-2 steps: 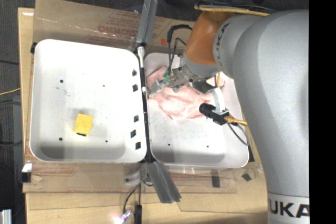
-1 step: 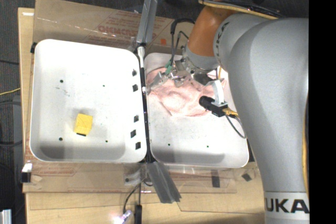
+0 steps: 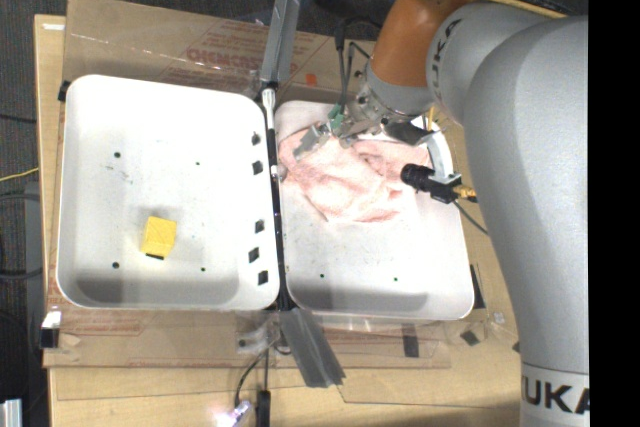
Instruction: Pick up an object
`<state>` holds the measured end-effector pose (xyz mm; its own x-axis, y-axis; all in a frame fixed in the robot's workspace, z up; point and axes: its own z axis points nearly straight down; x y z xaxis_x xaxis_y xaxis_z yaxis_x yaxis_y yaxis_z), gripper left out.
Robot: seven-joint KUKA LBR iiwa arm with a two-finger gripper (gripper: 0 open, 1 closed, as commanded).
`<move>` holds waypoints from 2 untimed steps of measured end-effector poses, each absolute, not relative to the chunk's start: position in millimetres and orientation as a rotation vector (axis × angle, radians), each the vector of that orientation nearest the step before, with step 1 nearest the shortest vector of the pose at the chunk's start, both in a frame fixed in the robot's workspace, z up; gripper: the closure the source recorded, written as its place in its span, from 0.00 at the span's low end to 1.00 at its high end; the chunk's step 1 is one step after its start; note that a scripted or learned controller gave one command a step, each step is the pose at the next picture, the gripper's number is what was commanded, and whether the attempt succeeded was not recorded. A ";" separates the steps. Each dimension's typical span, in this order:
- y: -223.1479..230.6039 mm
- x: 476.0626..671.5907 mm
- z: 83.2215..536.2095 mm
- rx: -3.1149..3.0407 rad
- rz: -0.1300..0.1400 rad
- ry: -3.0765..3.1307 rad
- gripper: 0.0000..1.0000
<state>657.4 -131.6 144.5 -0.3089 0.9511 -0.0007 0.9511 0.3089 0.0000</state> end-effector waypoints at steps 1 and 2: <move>-132.7 635.0 91.5 1.757 -0.002 2.609 0.00; -132.4 635.5 101.7 1.752 -0.004 2.613 1.00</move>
